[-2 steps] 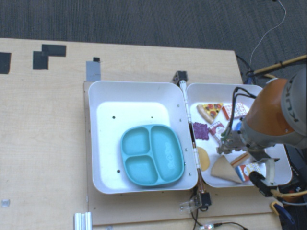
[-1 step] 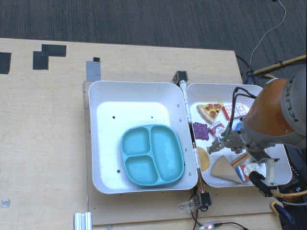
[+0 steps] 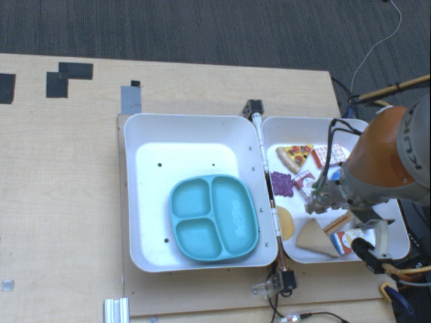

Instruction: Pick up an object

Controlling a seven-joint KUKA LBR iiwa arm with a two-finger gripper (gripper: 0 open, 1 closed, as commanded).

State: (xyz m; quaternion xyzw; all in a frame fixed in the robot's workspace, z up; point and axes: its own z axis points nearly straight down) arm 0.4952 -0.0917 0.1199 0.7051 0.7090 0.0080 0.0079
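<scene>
The right bin (image 3: 283,251) holds a pizza slice toy (image 3: 295,156), a purple grape bunch (image 3: 281,184), a tan wedge (image 3: 318,237), a round tan disc (image 3: 285,221), a red-and-white packet (image 3: 326,156) and other small pieces. My gripper (image 3: 319,202) reaches down into the middle of this bin, just above the tan wedge and to the right of the grapes. The arm's grey body and orange band (image 3: 377,153) cover the bin's right part.
The left bin (image 3: 145,180) carries a blue three-compartment plate (image 3: 214,217). A metal clamp (image 3: 254,108) sits at the top of the divider between the bins. Cables and a clip (image 3: 279,284) lie at the bench's front edge. Dark tape patches (image 3: 67,78) mark the bench's far left.
</scene>
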